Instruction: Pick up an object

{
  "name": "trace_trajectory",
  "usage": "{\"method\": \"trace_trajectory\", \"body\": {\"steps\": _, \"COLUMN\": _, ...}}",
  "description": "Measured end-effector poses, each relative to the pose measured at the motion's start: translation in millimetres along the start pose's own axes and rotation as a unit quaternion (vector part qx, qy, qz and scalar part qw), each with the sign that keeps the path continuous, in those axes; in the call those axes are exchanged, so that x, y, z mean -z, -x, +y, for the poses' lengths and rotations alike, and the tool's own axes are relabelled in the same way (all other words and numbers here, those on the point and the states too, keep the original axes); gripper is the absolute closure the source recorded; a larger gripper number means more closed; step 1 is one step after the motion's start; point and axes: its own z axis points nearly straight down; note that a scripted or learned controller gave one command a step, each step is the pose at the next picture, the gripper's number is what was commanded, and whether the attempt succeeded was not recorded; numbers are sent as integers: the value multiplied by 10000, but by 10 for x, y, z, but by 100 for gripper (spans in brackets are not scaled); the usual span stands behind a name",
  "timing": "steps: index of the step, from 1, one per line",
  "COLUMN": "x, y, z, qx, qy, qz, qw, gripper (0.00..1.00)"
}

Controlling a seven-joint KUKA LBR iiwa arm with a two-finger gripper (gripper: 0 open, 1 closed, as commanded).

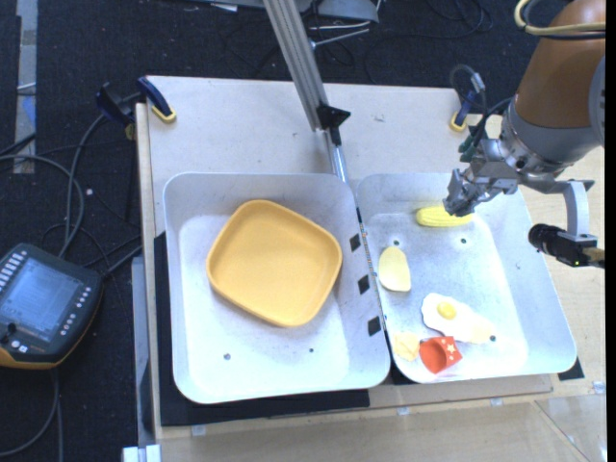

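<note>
A: Yellow square plastic plate point(274, 261) fills the left bin point(188, 354). And on the right?

B: A small yellow banana-shaped toy point(436, 218) lies in the right bin's point(539, 325) upper part, long axis left-right. The gripper point(462, 202) sits at its right end; grip state, cannot tell.

The right end of the yellow banana-shaped toy point(439, 218) is covered by the gripper point(460, 203), so touching cannot be told. The arm point(563, 75) above the gripper is cut off by the top and right edges. Far left of the gripper, a handheld screen box point(40, 301) is cut off by the left edge, and its screen is too blurred to be read.
</note>
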Motion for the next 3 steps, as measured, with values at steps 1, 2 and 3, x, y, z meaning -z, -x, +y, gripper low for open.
{"method": "trace_trajectory", "body": {"steps": 1, "x": -139, "y": -431, "z": -109, "qx": -2, "qy": -6, "qz": -2, "qw": 10000, "gripper": 100}}
{"method": "trace_trajectory", "body": {"steps": 2, "x": -229, "y": -1038, "z": -133, "qx": 6, "qy": -5, "qz": 0, "qw": 10000, "gripper": 100}}
{"method": "trace_trajectory", "body": {"steps": 3, "x": -304, "y": -1530, "z": -133, "qx": 1, "qy": -5, "qz": -2, "qw": 10000, "gripper": 100}}
